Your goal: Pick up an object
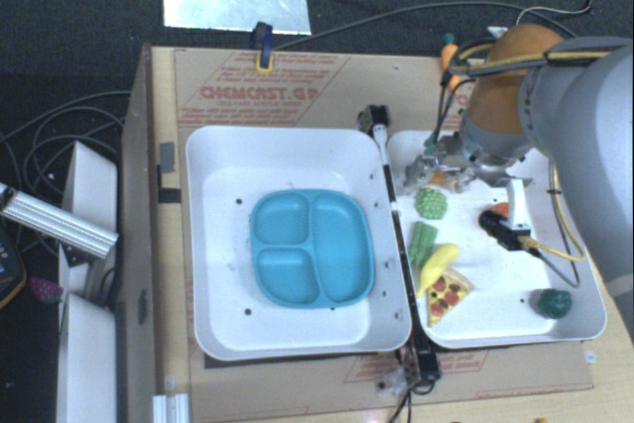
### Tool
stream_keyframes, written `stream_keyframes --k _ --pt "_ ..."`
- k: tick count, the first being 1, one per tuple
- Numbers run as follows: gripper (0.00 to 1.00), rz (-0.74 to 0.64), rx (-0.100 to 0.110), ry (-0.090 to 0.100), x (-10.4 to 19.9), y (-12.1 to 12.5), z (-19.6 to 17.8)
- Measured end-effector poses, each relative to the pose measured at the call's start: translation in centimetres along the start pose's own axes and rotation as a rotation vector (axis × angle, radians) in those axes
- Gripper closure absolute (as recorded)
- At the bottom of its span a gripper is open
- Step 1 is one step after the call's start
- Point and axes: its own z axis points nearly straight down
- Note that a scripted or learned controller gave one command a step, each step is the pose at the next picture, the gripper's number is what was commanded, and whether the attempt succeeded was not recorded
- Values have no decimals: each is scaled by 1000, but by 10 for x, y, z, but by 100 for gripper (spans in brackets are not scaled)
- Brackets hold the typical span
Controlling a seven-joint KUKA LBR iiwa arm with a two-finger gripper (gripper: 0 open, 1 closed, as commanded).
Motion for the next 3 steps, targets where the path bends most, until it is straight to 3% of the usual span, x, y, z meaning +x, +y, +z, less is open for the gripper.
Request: stream_keyframes --k 1,3 --pt "0 0 -2 0 -3 7 -1" --pt "0 2 0 -1 -8 -2 0"
